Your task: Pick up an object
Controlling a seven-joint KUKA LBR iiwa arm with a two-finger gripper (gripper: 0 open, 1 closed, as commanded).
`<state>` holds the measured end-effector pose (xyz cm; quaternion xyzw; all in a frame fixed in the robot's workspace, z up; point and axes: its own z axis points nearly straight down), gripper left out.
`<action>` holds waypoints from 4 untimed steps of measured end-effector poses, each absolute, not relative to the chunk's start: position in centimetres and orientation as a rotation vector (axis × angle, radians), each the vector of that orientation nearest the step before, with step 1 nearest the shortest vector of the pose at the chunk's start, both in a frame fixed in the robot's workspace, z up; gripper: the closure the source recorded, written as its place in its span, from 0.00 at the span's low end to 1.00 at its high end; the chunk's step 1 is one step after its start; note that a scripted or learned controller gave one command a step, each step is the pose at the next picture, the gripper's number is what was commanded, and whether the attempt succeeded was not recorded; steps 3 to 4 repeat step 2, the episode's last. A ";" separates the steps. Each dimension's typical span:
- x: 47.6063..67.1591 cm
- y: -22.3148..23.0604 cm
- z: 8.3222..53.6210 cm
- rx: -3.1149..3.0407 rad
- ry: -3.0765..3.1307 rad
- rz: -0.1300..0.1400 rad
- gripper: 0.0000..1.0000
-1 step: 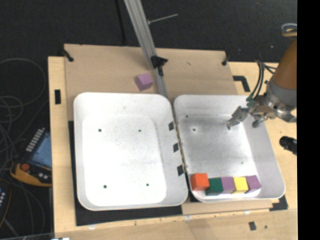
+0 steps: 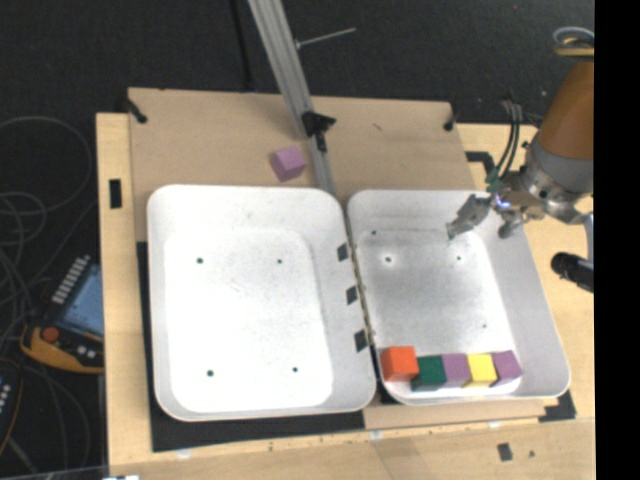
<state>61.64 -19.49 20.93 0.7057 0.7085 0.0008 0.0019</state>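
Note:
Five small blocks sit in a row along the near edge of the right bin [image 2: 430, 278]: an orange block [image 2: 401, 362], a green block [image 2: 431, 372], a purple block [image 2: 456, 368], a yellow block [image 2: 483, 369] and another purple block [image 2: 506, 364]. My gripper [image 2: 487, 219] hovers over the far right corner of that bin, well away from the row. It is open, with nothing between its fingers [image 2: 464, 216]. The orange-banded arm [image 2: 570, 118] comes in from the right.
A lone purple cube [image 2: 288, 163] lies on the bench behind the left bin [image 2: 250, 298]. A slanted metal post [image 2: 285, 68] rises from between the bins at the back. Cables and a handheld controller [image 2: 70, 313] lie left of the bench.

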 end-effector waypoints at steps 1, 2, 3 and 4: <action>62.7 -19.7 20.2 2.214 2.223 -0.001 0.00; 66.8 -16.6 12.4 2.218 2.228 -0.002 0.00; 66.8 -16.6 12.4 2.218 2.228 -0.002 0.00; 66.8 -16.6 12.4 2.218 2.228 -0.002 0.00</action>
